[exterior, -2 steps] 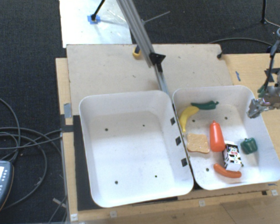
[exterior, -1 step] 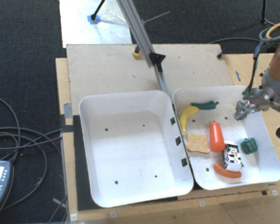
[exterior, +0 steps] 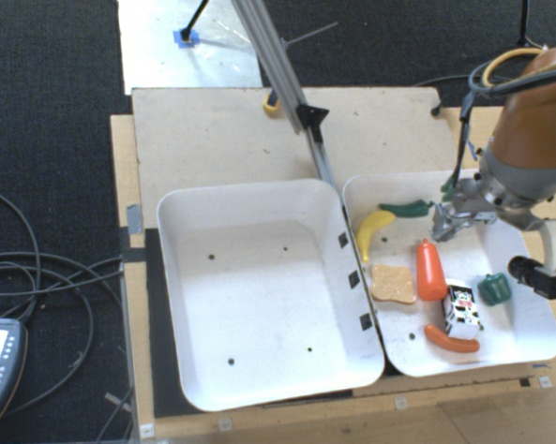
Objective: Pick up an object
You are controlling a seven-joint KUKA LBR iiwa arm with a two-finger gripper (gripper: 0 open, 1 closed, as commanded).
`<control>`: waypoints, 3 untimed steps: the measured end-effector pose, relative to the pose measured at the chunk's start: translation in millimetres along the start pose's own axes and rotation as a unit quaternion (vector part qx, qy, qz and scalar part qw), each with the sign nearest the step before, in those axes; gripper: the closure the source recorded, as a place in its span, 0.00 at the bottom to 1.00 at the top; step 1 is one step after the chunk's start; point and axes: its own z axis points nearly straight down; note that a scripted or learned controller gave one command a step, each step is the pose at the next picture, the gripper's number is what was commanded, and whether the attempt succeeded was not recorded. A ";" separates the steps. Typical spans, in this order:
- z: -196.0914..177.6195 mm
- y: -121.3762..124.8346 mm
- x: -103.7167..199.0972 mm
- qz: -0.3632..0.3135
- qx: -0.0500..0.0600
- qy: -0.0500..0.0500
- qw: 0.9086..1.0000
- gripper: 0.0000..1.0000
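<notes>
The right bin (exterior: 539, 336) holds a yellow banana (exterior: 371, 229), a green bean-like piece (exterior: 406, 208), an orange carrot (exterior: 430, 269), a slice of toast (exterior: 393, 283), a small black-and-white carton (exterior: 462, 309), a red sausage (exterior: 451, 340) and a green pepper (exterior: 494, 289). My gripper (exterior: 444, 225) hangs over the back of this bin, right of the green piece and just above the carrot's tip. Nothing shows between its fingers.
The left bin (exterior: 179, 208) sits beside the right one, sharing a middle wall with black clips. A grey slanted pole (exterior: 277, 57) crosses the back of the bench. Cables and a tablet lie on the dark floor at left.
</notes>
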 end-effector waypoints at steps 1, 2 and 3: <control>-10.8 -6.4 53.5 0.000 0.000 0.000 1.000 1.00; -1.3 -6.0 104.8 0.000 0.000 0.000 1.000 1.00; -11.9 1.4 157.0 0.000 0.000 0.000 1.000 1.00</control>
